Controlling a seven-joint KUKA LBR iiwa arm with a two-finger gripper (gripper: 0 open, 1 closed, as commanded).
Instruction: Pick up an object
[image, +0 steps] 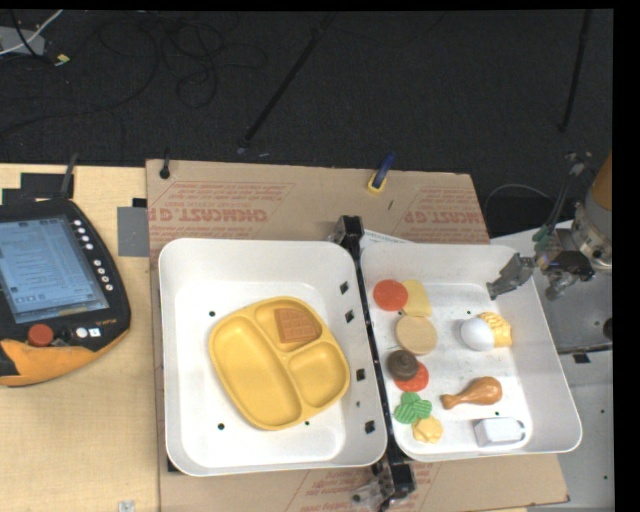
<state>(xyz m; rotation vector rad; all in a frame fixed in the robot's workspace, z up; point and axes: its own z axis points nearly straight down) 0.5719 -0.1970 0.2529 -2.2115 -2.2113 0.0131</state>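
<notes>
The right bin (560, 400) holds several toy foods: a red disc (391, 295), a pale yellow wedge (417, 298), a tan round biscuit (416, 334), a brown disc (403, 364), a green leafy piece (411, 408), a drumstick (473, 393), a white egg (476, 334) beside yellow fries (499, 328), and a white block (498, 432). My gripper (530, 280) hangs over the bin's upper right corner, above and right of the egg. It is open, with nothing between its fingers.
The left bin (190, 300) carries a yellow divided plate (262, 375) with a brown waffle square (295, 325) in its top compartment. A control pendant (55, 290) lies on the bench at far left. Cardboard (250, 205) lies under both bins.
</notes>
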